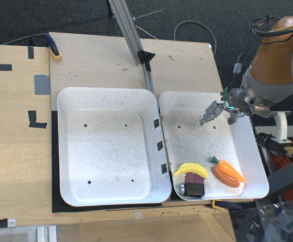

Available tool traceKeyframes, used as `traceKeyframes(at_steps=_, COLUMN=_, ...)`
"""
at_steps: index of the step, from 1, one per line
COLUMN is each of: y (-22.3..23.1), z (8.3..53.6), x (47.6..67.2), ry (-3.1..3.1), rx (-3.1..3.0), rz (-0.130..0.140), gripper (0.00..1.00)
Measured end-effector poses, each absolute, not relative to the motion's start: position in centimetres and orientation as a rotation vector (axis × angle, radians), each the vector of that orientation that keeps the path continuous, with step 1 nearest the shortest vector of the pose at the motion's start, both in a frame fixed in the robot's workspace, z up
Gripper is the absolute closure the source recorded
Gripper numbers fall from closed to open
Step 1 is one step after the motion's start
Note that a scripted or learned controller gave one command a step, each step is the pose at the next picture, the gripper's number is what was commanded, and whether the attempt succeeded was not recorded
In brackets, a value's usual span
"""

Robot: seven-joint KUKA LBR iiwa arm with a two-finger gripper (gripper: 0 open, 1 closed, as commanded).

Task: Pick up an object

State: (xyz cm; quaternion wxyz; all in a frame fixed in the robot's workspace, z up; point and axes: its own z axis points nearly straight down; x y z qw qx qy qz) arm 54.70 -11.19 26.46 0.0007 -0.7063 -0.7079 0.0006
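Pale wooden bench [101,69], two shallow white bins side by side, left bin [106,145], right bin [202,140]

banana [191,170] yellow, flat | carrot [227,174] orange, beside | dark block [194,188] touching banana | all right bin's near end

Two bins sit side by side on the bench [101,59]: left bin [68,135], right bin [247,135], rims touching along the middle. In the right bin, three items cluster at the near edge: banana [191,170] at left, carrot [228,174] to its right and apart from it, box [194,189] just before the banana, touching it. Gripper [218,112] hangs over the right bin's far part, well behind the items. A rail [129,29] runs from the far side down to the bins' junction.
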Motion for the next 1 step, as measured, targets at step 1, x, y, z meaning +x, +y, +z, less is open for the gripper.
traceKeyframes(at_steps=1, y=-10.90, z=20.15, x=55.06, ry=-2.219, rx=-2.216, rz=0.009, gripper=0.00)
